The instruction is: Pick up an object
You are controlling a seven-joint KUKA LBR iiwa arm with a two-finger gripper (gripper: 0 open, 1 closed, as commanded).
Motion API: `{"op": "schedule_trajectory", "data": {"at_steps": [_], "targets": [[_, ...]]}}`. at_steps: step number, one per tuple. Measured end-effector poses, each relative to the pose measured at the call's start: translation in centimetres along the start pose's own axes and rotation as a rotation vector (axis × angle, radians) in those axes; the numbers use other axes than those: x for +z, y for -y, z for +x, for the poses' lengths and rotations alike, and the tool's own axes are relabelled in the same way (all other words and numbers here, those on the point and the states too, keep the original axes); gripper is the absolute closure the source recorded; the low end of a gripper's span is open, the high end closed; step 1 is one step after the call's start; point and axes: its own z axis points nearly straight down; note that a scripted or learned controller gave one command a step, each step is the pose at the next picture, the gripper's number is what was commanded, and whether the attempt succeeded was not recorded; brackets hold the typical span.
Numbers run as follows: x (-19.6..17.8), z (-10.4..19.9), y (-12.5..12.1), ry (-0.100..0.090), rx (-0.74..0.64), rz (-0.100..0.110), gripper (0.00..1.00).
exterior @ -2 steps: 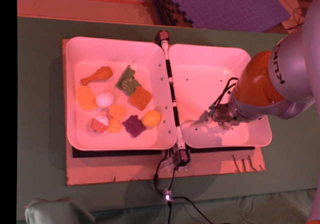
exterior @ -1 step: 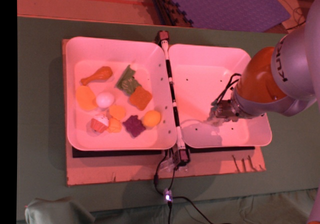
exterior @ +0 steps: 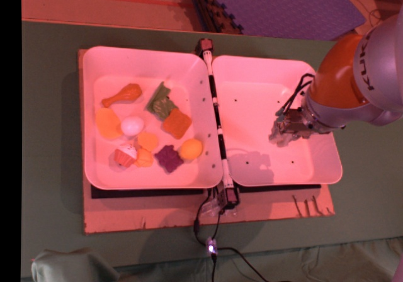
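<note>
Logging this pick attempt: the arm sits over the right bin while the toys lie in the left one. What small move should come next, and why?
Probably a sideways move toward the left bin. The hand hangs low over the right bin, apart from every toy; the nearest, the yellow ball and orange waffle block, lie just past the divider.

My gripper (exterior: 284, 131) hangs over the right bin (exterior: 252, 95), whose floor lies bare toward frame centre, so I have open passage there. The left bin (exterior: 94, 67) is crowded: toy food (exterior: 148, 129) packs its middle, leaving only thin margins along its walls.
</note>
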Motion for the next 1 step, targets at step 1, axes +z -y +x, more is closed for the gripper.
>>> {"op": "schedule_trajectory", "data": {"at_steps": [1], "targets": [[-6.34, -0.60, -0.01, 0.001, 0.001, -0.002, 1.00]]}}
